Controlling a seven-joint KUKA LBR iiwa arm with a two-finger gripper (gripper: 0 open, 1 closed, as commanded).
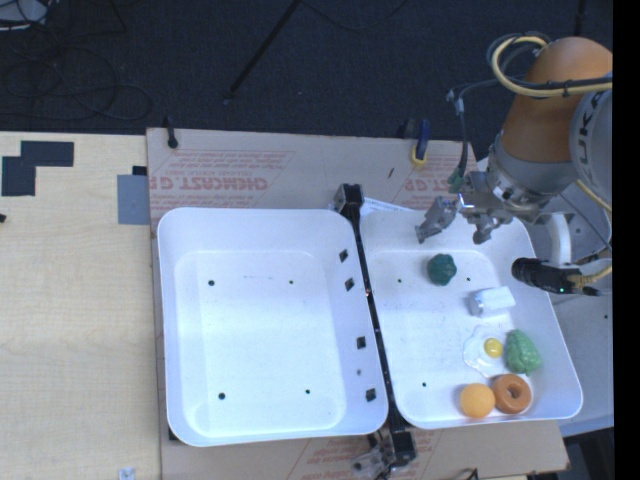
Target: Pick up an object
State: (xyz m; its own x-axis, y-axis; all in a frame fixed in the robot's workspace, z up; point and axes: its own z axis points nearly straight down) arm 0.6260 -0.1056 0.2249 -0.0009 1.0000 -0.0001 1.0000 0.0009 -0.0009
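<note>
So there are two shallow white plastic bins: the left bin [190, 268] is bare, and the right bin [420, 368] has six things in it. Nearest its back wall sits one dark green ball [441, 268]. Toward its front corner: one small white block [491, 299], one fried-egg toy [486, 349], one green leafy lump [522, 351], one orange ball [477, 400] and one brown donut [512, 394]. The gripper [460, 220] hovers over the bin's back edge, fingers spread wide, nothing between them. Pale wood tabletop [70, 318], dark carpet [200, 48] behind.
</note>
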